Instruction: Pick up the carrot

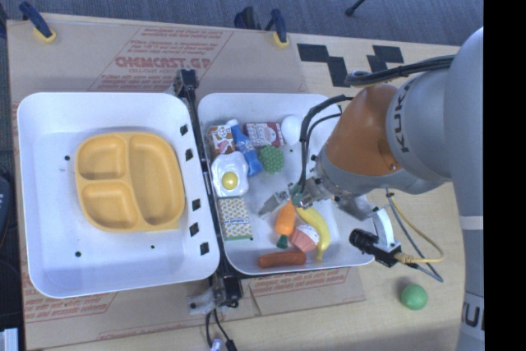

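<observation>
While the metal fingers (283, 200) look slightly spread just above the small orange carrot with a green stub (284, 222), pinching nothing, the step looks like the final approach. The carrot lies near the right white bin's (329, 265) front edge, touching a yellow banana (319, 228); next, I judge, a descent astride it.

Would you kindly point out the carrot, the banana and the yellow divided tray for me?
carrot (284, 221): camera view, on the middle of its orange body.
banana (317, 228): camera view, on its curved yellow middle.
yellow divided tray (129, 178): camera view, on the ridge between its compartments.
</observation>
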You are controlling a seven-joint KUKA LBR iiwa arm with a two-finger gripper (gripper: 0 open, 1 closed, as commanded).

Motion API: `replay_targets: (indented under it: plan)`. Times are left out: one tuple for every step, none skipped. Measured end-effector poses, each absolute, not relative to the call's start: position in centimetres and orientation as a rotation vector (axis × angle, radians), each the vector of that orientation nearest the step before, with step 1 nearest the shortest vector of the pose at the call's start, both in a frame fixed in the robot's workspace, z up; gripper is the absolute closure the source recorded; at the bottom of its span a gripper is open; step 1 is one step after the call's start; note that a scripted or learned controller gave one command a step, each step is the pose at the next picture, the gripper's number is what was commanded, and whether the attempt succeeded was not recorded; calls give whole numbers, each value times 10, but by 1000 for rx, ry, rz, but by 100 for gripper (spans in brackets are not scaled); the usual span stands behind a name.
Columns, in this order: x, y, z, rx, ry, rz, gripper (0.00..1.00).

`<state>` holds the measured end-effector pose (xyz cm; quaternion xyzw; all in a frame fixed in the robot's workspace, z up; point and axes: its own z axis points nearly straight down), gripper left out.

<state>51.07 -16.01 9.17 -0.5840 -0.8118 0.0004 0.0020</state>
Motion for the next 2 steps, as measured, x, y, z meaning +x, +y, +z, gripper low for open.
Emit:
replay_targets:
  plan:
    - [511,-161,102,-1828,-2550,2,100]
    - [544,-120,229,-2015,-2409,0,100]
